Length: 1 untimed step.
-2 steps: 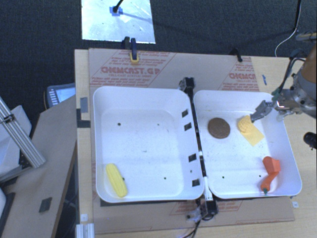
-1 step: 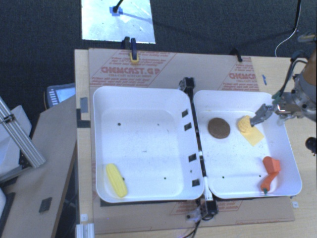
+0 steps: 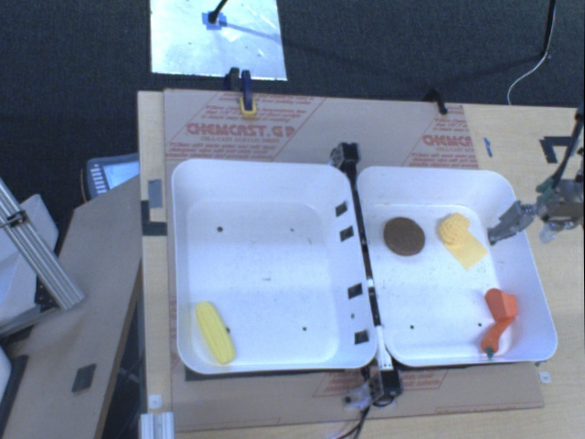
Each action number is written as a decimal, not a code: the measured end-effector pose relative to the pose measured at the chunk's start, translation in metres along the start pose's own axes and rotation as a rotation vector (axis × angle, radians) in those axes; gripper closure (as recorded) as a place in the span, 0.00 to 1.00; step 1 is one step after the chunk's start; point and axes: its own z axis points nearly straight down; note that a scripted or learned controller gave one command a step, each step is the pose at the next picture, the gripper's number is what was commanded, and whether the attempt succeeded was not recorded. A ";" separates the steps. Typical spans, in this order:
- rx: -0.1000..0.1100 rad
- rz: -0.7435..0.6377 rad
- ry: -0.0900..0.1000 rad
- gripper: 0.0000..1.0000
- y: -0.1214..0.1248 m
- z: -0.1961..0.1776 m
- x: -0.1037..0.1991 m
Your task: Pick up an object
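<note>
The right bin (image 3: 430, 179) holds a round brown disc (image 3: 403, 236), a pale yellow piece (image 3: 460, 238) with a flat wedge end, and an orange carrot-like toy (image 3: 496, 317) near the front right corner. In the left bin (image 3: 265, 174), a yellow corn cob (image 3: 215, 332) lies at the front left. My gripper (image 3: 515, 219) reaches in from the right, over the right bin's right rim. It is just right of the yellow piece and apart from it. Nothing is seen held in it.
The two bins meet at a black-clipped seam (image 3: 359, 263) and sit on a cardboard sheet (image 3: 274, 126). A shiny metal plate (image 3: 217, 26) lies at the back, and cables hang at the back right. A side table with an aluminium rail (image 3: 37, 254) stands at the left.
</note>
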 end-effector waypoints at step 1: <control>0.002 -0.010 0.003 0.00 -0.010 -0.006 0.064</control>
